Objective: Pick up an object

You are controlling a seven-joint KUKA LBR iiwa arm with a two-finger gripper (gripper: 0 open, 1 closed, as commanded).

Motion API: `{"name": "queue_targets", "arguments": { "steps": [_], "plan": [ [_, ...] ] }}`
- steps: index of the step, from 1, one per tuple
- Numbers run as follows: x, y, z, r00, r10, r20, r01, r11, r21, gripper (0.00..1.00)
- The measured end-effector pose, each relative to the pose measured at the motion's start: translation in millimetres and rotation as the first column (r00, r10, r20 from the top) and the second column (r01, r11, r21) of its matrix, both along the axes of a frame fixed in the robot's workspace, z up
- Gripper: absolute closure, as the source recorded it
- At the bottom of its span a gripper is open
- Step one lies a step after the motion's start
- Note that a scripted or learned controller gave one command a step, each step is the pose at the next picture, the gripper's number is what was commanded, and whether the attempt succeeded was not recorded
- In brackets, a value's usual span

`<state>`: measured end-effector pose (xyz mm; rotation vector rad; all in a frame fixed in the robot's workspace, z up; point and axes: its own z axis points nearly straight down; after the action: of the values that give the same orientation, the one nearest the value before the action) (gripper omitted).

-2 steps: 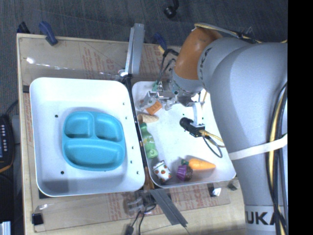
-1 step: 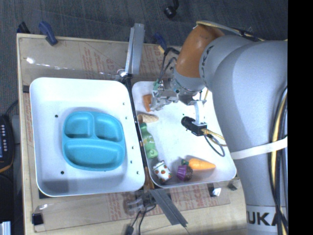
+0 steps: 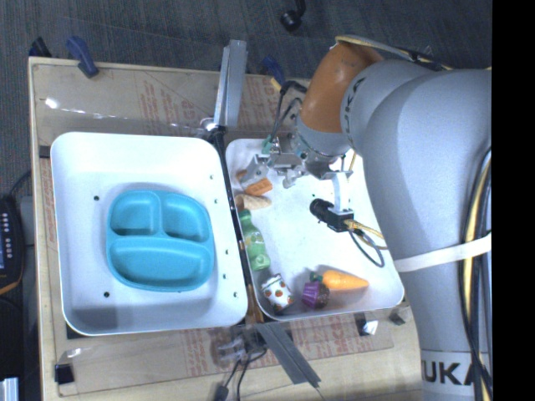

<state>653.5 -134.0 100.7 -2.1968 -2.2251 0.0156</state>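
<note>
So, layout: we see two white bins side by side on the bench [image 3: 125, 98].
Left bin [image 3: 75, 224]: holds a blue divided plate [image 3: 159, 241], lying flat approx. in the middle.
Right bin [image 3: 292, 224]: holds all the loose items, mostly along its view-left wall and near edge.
Arm [image 3: 418, 157]: grey, comes in from view-right, orange band [image 3: 330, 82] above the wrist, bent down over the far end of the right bin.
Gripper [image 3: 280, 167]: low in the far view-left corner of the right bin; open or closed, we cannot tell (too small and cluttered there).
Held item: we can't make out any.
Orange-brown piece [image 3: 257, 187]: just beside the gripper, on its near-left side; contact unclear.
Tan piece [image 3: 249, 174]: right next to it, by the bin wall.
Green items [image 3: 253, 245]: in a row along the view-left wall.
White ball w/ red spots [image 3: 276, 291]: near corner.
Purple item [image 3: 314, 294]: just beside the ball, near edge.
Carrot [image 3: 344, 281]: lying flat, next to the purple item, well apart from the gripper.
</note>
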Motion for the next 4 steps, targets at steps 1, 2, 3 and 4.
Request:
{"name": "queue_targets", "arguments": {
  "steps": [1, 2, 3, 4],
  "plan": [
    [0.4, 0.9, 10.0, 1.000, 0.002, -0.001, -0.002, 1.000, 0.001, 1.00],
    [0.3, 0.9, 10.0, 1.000, 0.003, -0.001, -0.003, 1.000, 0.001, 0.00],
    [0.8, 1.5, 20.0, 1.000, 0.004, -0.001, -0.004, 1.000, 0.001, 1.00],
    [0.7, 1.6, 20.0, 1.000, 0.004, -0.001, -0.004, 1.000, 0.001, 0.00]
  ]
}}
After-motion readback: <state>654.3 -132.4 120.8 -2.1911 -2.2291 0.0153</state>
